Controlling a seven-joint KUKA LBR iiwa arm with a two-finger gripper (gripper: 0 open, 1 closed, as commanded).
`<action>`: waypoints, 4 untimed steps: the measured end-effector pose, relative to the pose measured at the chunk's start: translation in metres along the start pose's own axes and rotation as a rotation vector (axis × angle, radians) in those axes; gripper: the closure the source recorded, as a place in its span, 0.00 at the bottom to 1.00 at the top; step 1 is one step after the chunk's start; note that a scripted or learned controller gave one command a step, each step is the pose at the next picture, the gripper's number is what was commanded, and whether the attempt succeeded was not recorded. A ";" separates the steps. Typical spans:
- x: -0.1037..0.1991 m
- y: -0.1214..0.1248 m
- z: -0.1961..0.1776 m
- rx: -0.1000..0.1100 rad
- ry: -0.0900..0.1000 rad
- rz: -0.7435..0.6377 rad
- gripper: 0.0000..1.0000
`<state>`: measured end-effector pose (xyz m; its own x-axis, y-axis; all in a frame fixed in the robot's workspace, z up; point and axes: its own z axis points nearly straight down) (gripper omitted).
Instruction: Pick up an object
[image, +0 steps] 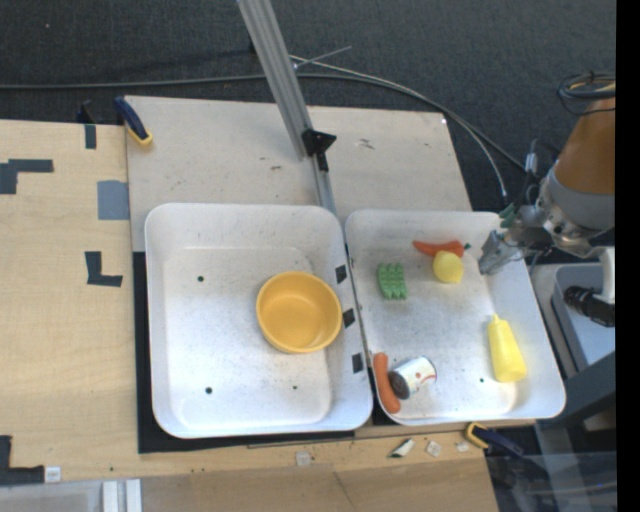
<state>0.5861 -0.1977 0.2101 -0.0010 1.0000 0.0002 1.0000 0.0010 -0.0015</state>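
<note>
The hand (495, 255) hung at the far right rim of the right bin (525, 300), low over its upper corner, and I could not tell its state from where I stood. Nothing sat in it. The nearest thing to it was the small yellow ball (448, 267), just to its left and touching the orange carrot (438, 246) that lay behind it, long axis running left to right. That pairing looked like the catch: reaching for the ball would likely nudge the carrot.

Left of the ball lay the green block (392, 281), set apart. Nearer the front of that bin than the hand, the yellow bottle (506, 349) lay along the right wall, long axis front to back, with open floor around it. At the front left corner a white can (413, 376) rested against a second carrot (385, 383). The yellow bowl (297, 312) sat well off in the left bin (180, 300).
</note>
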 end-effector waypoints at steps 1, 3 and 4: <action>0.000 0.000 0.000 0.000 0.000 0.000 0.00; -0.007 -0.010 0.121 0.000 -0.003 0.001 0.00; -0.007 -0.010 0.120 0.000 0.000 0.000 0.00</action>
<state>0.5761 -0.2046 0.0905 -0.0008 1.0000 0.0002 1.0000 0.0008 -0.0017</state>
